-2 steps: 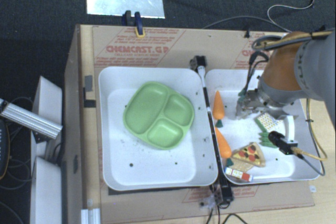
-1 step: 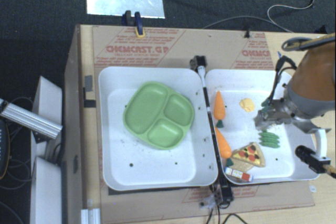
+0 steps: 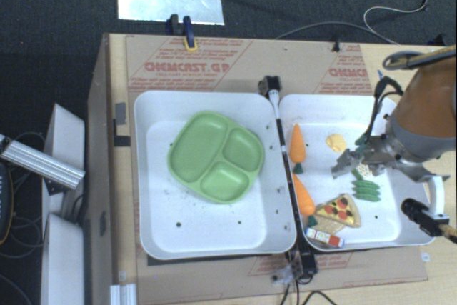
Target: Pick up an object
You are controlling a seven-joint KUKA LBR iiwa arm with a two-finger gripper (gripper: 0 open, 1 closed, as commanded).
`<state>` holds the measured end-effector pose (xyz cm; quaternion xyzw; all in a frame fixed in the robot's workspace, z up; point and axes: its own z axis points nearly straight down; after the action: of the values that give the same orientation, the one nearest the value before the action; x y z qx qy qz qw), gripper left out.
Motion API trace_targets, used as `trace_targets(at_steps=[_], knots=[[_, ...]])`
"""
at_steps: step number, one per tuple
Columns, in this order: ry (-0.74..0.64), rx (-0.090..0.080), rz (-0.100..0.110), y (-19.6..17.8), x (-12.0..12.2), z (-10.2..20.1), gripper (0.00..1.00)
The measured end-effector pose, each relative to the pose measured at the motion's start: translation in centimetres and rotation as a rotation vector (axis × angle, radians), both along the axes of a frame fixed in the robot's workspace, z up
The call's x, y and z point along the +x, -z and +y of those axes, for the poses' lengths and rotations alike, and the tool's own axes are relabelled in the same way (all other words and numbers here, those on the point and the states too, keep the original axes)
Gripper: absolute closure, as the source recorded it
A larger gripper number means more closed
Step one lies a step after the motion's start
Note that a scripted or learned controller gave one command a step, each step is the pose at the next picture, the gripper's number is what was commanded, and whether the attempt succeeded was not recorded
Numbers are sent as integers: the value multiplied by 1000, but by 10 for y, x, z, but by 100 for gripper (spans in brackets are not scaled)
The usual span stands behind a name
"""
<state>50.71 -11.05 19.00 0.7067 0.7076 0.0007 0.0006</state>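
While toy-filled, right bin; green plate left.

Robot lab test bench

A robot arm is reaching over a desk carrying two white bins, toy food lying inside, cables trailing across dark carpet.

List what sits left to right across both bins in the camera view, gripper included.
Green divided plastic plate in the left bin → upright orange toy carrot by the divider → yellow toy chip → gripper → green toy pea pods.
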Motion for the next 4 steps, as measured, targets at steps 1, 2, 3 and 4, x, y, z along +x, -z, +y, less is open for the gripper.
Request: trace_targets(at_steps=[1,2,3,4], knots=[[-1,-1,0,106,52,-10,0],[2,-13,-3,103,114,17,0],[-2,-7,-5,93,115,21,100],[-1,-11,-7,93,115,19,0]])
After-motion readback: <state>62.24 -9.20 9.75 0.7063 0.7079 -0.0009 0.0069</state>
